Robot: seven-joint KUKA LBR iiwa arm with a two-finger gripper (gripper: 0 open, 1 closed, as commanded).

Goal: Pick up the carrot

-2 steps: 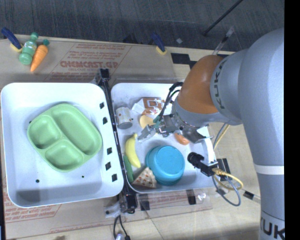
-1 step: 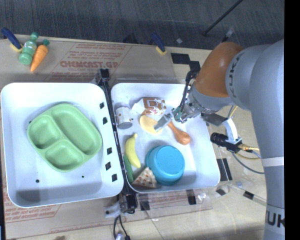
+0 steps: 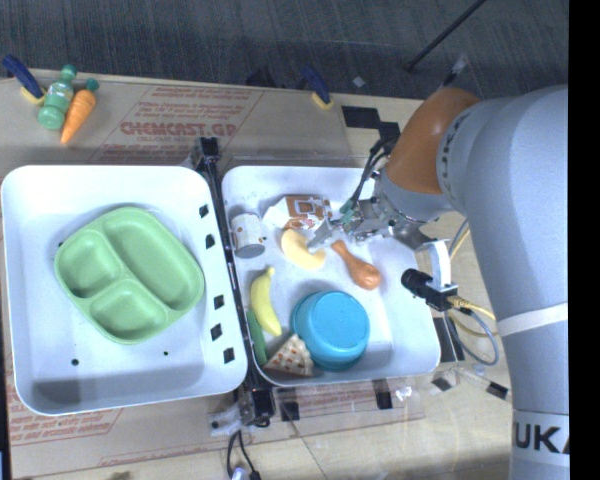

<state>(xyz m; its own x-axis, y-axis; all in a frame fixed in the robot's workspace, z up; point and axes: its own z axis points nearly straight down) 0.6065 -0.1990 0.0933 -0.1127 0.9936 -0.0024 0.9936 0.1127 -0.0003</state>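
Note:
The carrot (image 3: 77, 114) is small and orange with a green top. It lies on the cardboard at the far left, outside both bins, beside a green toy bottle (image 3: 55, 101). My gripper (image 3: 329, 231) is low in the right bin (image 3: 416, 340), far from the carrot. It hovers over a yellow piece of food (image 3: 302, 251) and the thin end of a brown drumstick (image 3: 358, 266). Nothing can be seen held in it.
The right bin also holds a small can (image 3: 246, 231), a printed packet (image 3: 304, 208), a banana (image 3: 265, 304), a blue bowl (image 3: 330, 328) and a pizza slice (image 3: 292, 356). A green divided plate (image 3: 130, 273) lies in the left bin (image 3: 40, 368). Blue clips sit along the cardboard's far edge.

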